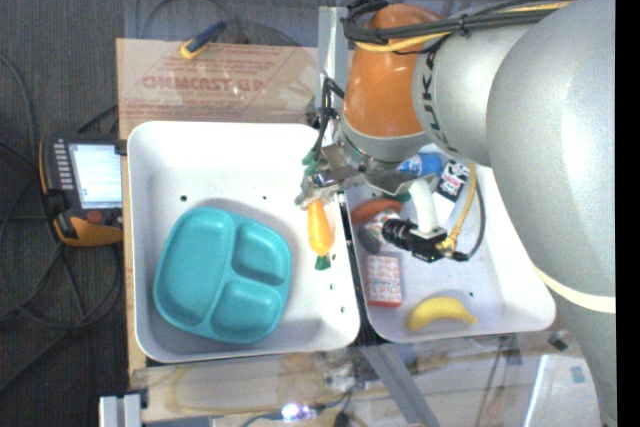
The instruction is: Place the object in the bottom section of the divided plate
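Observation:
A teal divided plate (222, 273) lies in the left white bin (180, 140), toward its front left. My gripper (317, 196) hangs over the left bin's right edge, to the right of the plate. It is shut on the top end of an orange toy carrot (318, 229). The carrot hangs down from the fingers with its green tip (322, 262) lowest. The carrot sits just right of the plate's rim, apart from it.
The right bin (520, 300) holds a yellow banana (440, 313), a red and white packet (382, 280), a red item (377, 209) and a blue and white bottle (425, 167), partly under the arm. A divider wall (350, 285) separates the bins. A cardboard sheet (215, 85) lies behind the left bin.

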You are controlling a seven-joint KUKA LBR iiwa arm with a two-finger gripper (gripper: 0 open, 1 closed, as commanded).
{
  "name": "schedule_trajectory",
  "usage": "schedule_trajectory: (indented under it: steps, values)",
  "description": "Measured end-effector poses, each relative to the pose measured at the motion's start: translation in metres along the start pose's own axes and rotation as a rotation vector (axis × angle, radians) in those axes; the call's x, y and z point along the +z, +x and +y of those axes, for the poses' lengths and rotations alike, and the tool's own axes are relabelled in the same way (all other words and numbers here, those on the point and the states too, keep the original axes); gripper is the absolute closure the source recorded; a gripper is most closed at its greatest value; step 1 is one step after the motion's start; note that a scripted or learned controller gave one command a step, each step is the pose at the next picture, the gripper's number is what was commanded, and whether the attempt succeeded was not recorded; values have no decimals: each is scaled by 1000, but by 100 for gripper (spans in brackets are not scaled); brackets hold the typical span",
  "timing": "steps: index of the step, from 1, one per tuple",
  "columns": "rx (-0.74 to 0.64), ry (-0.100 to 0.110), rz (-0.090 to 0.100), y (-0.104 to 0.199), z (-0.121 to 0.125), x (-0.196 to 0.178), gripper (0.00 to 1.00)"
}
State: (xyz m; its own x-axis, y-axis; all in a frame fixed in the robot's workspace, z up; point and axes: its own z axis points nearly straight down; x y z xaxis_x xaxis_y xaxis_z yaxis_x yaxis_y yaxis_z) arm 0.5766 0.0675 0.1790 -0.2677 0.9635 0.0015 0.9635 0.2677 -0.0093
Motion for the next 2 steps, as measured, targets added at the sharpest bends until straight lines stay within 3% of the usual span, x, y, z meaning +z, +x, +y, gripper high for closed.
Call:
schedule_trajectory:
  steps: [1,2]
  values:
    - [-247,0,-1,78,17,35,100]
    - [-271,-1,-1,135,40,39,100]
